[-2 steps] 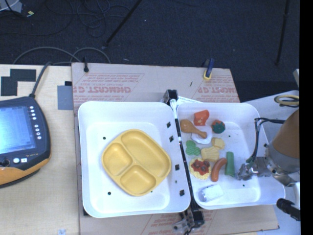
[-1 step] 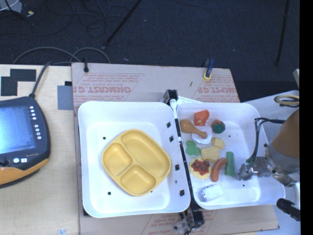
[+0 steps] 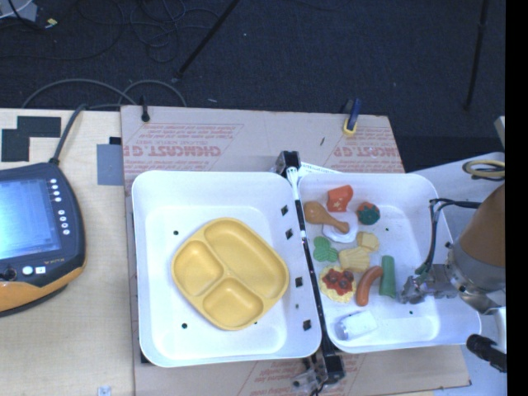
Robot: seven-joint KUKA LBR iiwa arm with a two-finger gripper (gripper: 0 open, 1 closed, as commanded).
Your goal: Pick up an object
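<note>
Floor point(image 3: 247, 40): dark blue carpet behind the bench, black cables trailing across it
Bench point(image 3: 49, 345): pale wood top, black patches at its left rear
Cardboard point(image 3: 247, 143): brown sheet under both bins, red print seen upside down, seems to read "CHEMCAST" and "G-P" but too blurred to be sure
Left bin point(image 3: 165, 196): white, shallow, touching the right bin along a shared black-clipped edge
Right bin point(image 3: 412, 337): white, shallow, toy food crowded in the half nearest the left bin
Pendant point(image 3: 33, 229): left of the left bin, grey screen lit, orange-edged casing, button labels too small to read
Tray point(image 3: 228, 272): yellow, three compartments, lying in the middle of the left bin
Arm point(image 3: 487, 238): at the right bin's right wall, orange band showing
Gripper point(image 3: 412, 291): low inside the right bin, just right of the green piece, nothing seen between its fingers, their gap cannot be told
Toys: drumstick point(image 3: 323, 215), red piece point(image 3: 339, 198), green-red ball point(image 3: 368, 214), yellow pieces point(image 3: 356, 258), pizza point(image 3: 338, 283), sausage point(image 3: 367, 285), green piece point(image 3: 387, 275), white block point(image 3: 356, 327)
Clip point(image 3: 352, 116): blue and yellow, on the cardboard's rear edge behind the right bin
</note>
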